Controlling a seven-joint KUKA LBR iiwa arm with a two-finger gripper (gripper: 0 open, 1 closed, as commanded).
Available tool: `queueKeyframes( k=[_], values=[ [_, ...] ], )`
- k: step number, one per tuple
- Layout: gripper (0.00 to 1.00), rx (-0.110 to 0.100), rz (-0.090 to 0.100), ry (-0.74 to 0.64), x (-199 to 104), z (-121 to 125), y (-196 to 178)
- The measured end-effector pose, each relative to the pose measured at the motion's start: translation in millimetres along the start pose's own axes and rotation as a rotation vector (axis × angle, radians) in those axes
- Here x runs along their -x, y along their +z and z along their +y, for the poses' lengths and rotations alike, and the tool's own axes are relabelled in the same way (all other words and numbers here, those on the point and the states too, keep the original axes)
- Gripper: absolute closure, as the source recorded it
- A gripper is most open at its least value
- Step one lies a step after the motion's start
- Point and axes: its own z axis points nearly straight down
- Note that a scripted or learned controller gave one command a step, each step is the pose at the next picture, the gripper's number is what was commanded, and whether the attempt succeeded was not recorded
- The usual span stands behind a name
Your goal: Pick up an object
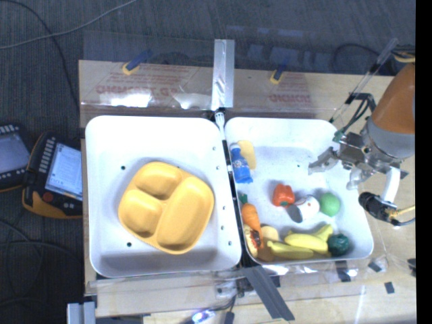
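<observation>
- The right bin (297, 124) is the landmark; along its near wall lie a yellow banana (301, 241) and, just beside the banana toward the arm's side, a dark green broccoli-like piece (339, 244)
- An orange carrot (250, 216) lies in the near corner of the right bin, against the wall it shares with the left bin (98, 181)
- Around the middle of the right bin sit a green ball (330, 204), a white and grey object (305, 208) touching or almost touching the ball, and a red-orange pepper-like piece (283, 194) just beside that object
- The left bin, alongside the right bin, holds a yellow divided plate (167, 206) near its centre
- The gripper (344, 162) hangs over the arm's side of the right bin, beyond the green ball and apart from every object; nothing shows in its grasp, and whether it is open or closed cannot be told
- A blue bottle (239, 165) lies in the far part of the right bin along the shared wall, with a pale yellow object (248, 152) touching it on the far side
- The arm's orange band (398, 100) shows above the right bin's outer far corner
- A metal strip (223, 73) stands beyond the right bin, in line with the shared wall
</observation>
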Motion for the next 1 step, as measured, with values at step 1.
queueKeyframes(
  k=[1],
  values=[
    [0.0,0.004,0.001,-0.035,-25.3,-34.1,74.1]
  ],
)
